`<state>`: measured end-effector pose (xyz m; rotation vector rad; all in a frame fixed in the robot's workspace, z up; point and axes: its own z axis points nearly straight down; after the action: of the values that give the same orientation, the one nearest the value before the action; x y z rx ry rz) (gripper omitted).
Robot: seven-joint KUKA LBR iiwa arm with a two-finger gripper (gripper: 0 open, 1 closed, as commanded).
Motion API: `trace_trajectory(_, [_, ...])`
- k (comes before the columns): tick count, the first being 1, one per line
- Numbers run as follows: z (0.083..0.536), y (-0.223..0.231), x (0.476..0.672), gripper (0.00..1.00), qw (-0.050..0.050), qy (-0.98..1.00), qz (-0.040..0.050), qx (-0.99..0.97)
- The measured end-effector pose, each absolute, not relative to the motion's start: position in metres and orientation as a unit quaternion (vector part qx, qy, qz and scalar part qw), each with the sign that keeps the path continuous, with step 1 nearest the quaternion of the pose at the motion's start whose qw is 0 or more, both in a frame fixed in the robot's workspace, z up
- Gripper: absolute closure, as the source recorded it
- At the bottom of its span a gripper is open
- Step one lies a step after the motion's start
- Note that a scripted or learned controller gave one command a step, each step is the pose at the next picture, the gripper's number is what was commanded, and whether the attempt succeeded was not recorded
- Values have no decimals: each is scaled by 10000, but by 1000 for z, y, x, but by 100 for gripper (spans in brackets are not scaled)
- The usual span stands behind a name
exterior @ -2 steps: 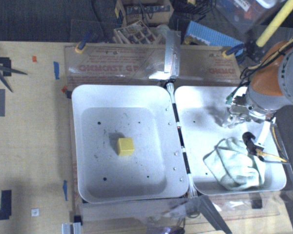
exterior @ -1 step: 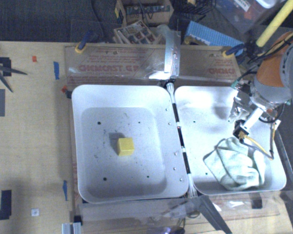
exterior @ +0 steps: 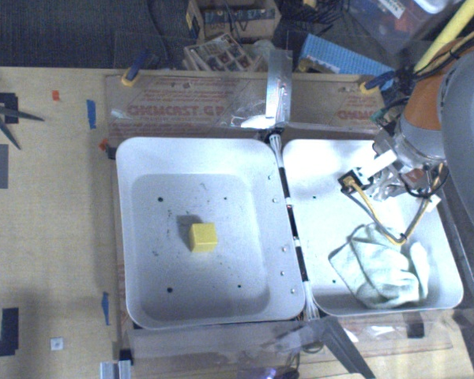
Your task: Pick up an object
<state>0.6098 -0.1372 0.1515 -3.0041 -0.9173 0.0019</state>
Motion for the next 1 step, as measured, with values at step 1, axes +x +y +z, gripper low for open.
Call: trace_trajectory(1, [236, -143, 614, 100, 3, -1028, 8, -9947])
